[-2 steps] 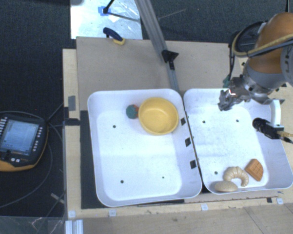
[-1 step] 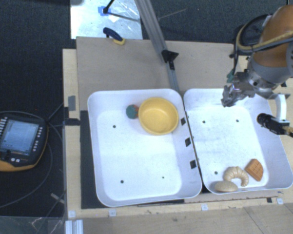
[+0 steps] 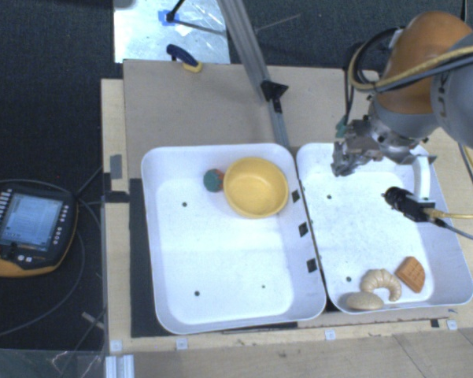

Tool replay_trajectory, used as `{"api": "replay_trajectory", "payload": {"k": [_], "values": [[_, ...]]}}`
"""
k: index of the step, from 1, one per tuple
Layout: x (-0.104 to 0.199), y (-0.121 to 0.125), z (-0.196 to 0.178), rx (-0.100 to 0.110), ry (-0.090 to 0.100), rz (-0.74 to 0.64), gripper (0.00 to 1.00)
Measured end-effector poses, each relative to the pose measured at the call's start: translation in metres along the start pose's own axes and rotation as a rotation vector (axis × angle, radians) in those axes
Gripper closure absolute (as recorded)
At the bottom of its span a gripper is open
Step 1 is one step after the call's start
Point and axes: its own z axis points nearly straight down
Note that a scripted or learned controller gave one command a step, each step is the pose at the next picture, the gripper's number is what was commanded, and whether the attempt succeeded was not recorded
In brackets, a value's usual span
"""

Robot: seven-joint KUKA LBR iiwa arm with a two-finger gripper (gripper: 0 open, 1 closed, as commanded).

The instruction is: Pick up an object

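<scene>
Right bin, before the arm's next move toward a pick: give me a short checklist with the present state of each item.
1. Candidates in the right bin: ok. A croissant-shaped piece, a pale oval piece and an orange waffle-like piece lie near its front edge.
2. Gripper above a candidate: not ok. It sits over the bin's far-left corner, well apart from all three.
3. Object held: cannot tell.
4. Candidates separated: not ok. The croissant-shaped and oval pieces seem to touch.
5. Left bin alternatives: ok. A yellow bowl and a small green object sit beside each other.
</scene>
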Motion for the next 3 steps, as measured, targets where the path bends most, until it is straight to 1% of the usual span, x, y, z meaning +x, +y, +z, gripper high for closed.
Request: {"api": "replay_trajectory", "payload": {"k": [1, 2, 3], "values": [[0.046, 0.001, 0.006, 0.000, 0.000, 0.000, 1.00], [0.093, -0.002, -0.007, 0.000, 0.000, 0.000, 1.00], [0.148, 0.007, -0.016, -0.001, 0.001, -0.001, 1.00]]}}
